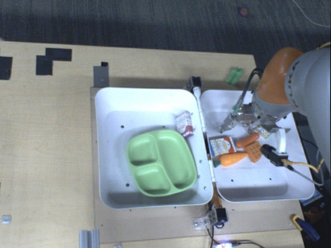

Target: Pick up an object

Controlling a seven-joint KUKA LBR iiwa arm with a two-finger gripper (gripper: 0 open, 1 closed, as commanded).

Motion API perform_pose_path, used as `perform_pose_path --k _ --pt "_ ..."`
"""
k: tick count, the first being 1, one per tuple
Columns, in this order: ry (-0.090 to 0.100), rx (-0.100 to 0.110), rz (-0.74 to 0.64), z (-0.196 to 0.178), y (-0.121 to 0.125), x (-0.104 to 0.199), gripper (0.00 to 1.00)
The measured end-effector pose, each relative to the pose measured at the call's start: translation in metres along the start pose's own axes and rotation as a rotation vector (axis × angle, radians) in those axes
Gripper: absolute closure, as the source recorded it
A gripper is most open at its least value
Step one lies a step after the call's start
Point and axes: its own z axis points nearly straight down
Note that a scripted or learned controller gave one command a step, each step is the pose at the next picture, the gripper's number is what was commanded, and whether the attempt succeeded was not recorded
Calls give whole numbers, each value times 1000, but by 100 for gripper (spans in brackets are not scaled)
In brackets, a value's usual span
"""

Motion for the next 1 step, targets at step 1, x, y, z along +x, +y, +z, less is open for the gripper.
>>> perform_pose_path --k 1 --pt "0 -1 -2 0 -1 8 0"
